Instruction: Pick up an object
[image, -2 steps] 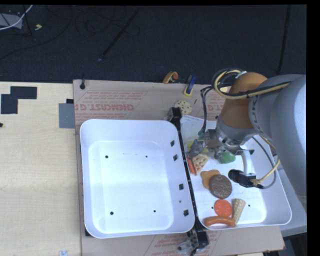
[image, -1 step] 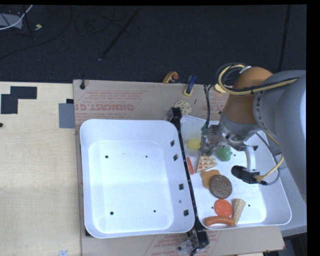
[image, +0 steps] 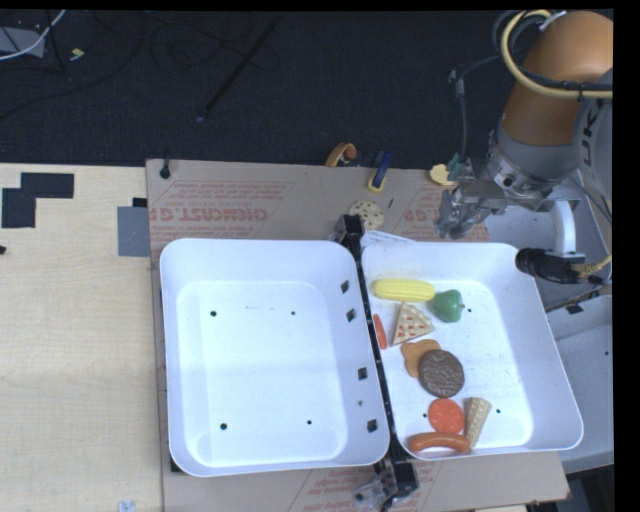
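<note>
Bright toy food in white bins on a pale table

Two white bins (image: 260, 262): the right one carries a yellow corn cob (image: 403, 290), green pepper (image: 449, 304), speckled tan-and-red pizza slice (image: 410, 324), dark brown patty (image: 441, 373), red-orange tomato (image: 446, 415), beige cone (image: 477, 418) and an orange-red sausage (image: 438, 443); the arm (image: 555, 90) shows grey and orange.

You get bright, even overhead light; the white bins (image: 260, 262) glare slightly, shadows stay soft, and the far background falls dark.
</note>
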